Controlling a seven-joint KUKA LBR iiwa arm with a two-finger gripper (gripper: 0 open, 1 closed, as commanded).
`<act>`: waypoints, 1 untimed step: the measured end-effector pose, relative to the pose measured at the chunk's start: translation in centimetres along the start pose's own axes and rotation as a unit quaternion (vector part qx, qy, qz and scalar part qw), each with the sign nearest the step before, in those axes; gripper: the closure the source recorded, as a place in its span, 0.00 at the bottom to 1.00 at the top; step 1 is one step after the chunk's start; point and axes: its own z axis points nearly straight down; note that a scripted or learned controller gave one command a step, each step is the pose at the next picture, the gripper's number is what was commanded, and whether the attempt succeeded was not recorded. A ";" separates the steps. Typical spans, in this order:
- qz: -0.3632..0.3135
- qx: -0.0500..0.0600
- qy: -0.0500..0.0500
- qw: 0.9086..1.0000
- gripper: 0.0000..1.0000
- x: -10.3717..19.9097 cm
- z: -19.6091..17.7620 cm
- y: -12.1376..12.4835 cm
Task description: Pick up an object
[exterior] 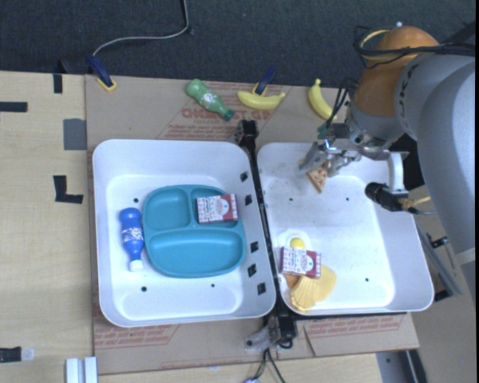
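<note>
My gripper [322, 164] hangs over the back left part of the right bin [383, 246]. A small tan-brown wedge [317, 179], like a toy slice of food, sits between its fingertips, and the fingers look closed on its upper end. The wedge's lower tip is at or just above the bin floor. At the front of the same bin lie a red and white carton [300, 262], a yellow crinkled chip [311, 290] and a small yellow piece [296, 244].
The left bin [116, 174] holds a blue divided tray [184, 246], a red and white carton [216, 209] on the tray and a blue bottle [130, 238] beside it. Behind the bins lie a green bottle [209, 100] and two bananas [260, 99] [319, 100].
</note>
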 end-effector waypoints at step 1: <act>0.000 0.000 0.000 1.000 1.00 8.6 -4.9 -1.4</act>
